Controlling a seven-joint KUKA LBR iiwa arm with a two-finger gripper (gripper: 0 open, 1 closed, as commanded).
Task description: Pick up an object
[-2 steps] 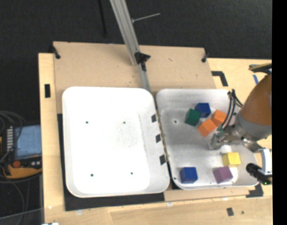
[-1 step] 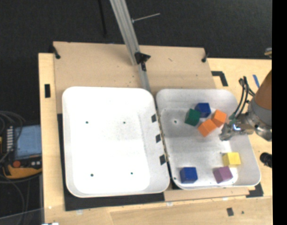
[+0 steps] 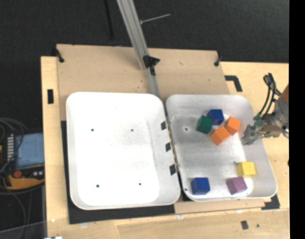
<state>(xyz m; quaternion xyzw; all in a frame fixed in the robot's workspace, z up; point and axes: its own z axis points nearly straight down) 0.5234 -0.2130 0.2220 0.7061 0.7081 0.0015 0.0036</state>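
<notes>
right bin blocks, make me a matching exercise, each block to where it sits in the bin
Blocks:
1. green block
2. yellow block
3. purple block
4. lower blue block

Places:
A. near corner on the left bin's side
B. far cluster, touching the other blue block
C. near edge, just below the yellow block
D. right side, just above the purple block

Pairs: 1-B, 2-D, 3-C, 4-A

Seven small blocks sit in the right bin (image 3: pixel 192 106)

Up top there's a tight cluster: a green block (image 3: pixel 205 124) with a blue block (image 3: pixel 215 116) touching it just behind, and two orange blocks to their right, one (image 3: pixel 232 125) beside the blue, the other (image 3: pixel 220 135) tilted just below it. Well apart, along the bin's near edge, another blue block (image 3: pixel 200 185) sits alone, a purple block (image 3: pixel 236 185) lies to its right, and a yellow block (image 3: pixel 246 169) rests just above the purple.
</notes>
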